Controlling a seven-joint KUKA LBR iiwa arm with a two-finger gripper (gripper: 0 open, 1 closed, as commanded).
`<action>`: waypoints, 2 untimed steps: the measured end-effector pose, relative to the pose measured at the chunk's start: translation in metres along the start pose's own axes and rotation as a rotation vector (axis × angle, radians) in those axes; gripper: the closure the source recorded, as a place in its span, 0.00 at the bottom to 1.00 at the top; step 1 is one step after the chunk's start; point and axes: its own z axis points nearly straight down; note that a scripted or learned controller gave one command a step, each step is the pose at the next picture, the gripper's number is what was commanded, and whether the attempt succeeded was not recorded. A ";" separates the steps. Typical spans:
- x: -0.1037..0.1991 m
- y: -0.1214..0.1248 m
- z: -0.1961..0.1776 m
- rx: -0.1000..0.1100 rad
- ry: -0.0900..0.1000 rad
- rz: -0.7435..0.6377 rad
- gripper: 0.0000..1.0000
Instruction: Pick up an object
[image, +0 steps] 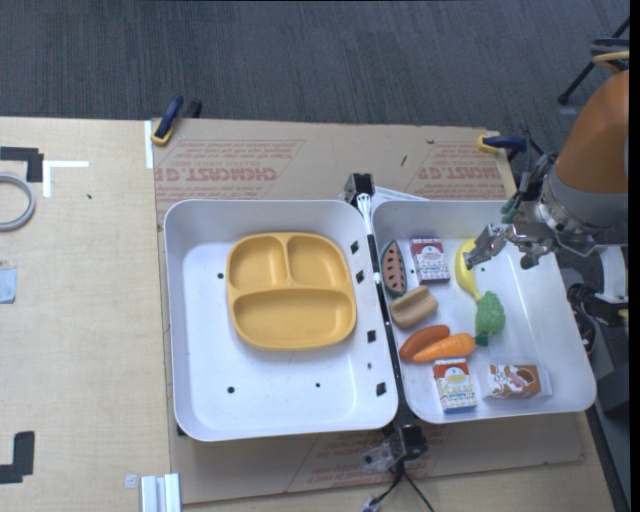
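1. Camera view: the gripper (506, 247) hangs over the right bin (560, 330), beside the yellow toy fruit (466, 270); whether its fingers are wide or narrow I cannot tell, and nothing is seen held.
2. Green broccoli toy (490, 313) sits just below the fruit, carrot (437, 345) and small cartons nearby.
3. The fruit looks light, stiff and smooth, likely slippery; grip across its narrow middle.
4. The yellow plate (292, 290) lies in the left bin (200, 330).
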 end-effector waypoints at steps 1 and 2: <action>0.046 0.017 0.101 -0.001 0.000 -0.364 0.00; 0.050 0.075 0.100 -0.004 -0.003 -0.464 0.00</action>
